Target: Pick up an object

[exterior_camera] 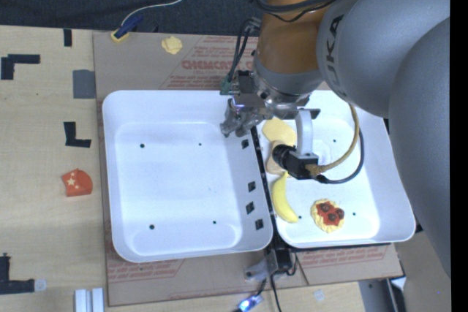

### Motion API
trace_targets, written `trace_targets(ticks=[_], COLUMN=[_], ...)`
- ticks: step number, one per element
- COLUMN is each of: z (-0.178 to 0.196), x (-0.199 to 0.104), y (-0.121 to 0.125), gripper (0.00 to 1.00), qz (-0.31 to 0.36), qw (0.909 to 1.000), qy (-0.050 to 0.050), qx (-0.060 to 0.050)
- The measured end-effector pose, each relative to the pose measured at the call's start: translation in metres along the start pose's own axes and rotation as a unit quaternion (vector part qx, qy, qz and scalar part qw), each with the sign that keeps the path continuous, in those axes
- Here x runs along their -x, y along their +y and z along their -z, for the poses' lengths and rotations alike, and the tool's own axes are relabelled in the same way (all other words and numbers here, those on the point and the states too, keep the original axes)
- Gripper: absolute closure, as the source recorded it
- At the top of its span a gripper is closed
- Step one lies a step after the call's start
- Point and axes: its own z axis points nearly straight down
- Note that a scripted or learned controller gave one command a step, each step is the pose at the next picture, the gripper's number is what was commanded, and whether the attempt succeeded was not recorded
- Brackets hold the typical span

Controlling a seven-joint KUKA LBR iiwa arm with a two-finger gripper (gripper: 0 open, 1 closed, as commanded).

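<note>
Nearest us, in the right bin (391, 226), lies a small round pizza toy (327, 215). Just beside it to the left, a banana (284, 202) runs along the bin's inner wall. Level with these but well apart, a red piece (77, 183) sits out on the table (44, 128). Farther back in the right bin, a pale yellow piece (275, 131) is partly hidden under the wrist. Beyond it the jaws hang over the ridge where the right bin meets the left bin (121, 230). We cannot tell whether they are open or closed, and we see nothing in them, so we judge the pick not yet made. To do it well, we would move them over the banana, turn them across its narrow width, and descend clear of the wall. Farthest off lies a yellow lump (172, 45).
</note>
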Motion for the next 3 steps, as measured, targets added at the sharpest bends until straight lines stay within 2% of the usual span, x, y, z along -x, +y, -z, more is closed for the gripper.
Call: trace_targets(ticks=[1, 2, 3], z=[0.091, 0.008, 0.109], x=[0.035, 0.017, 0.070], y=[0.001, -0.007, -0.035], gripper=[1.00, 1.00, 1.00], qz=[-0.003, -0.002, -0.004], qw=[0.9999, 1.0000, 0.9999], qy=[0.000, 0.000, 0.000], qx=[0.011, 0.001, 0.011])
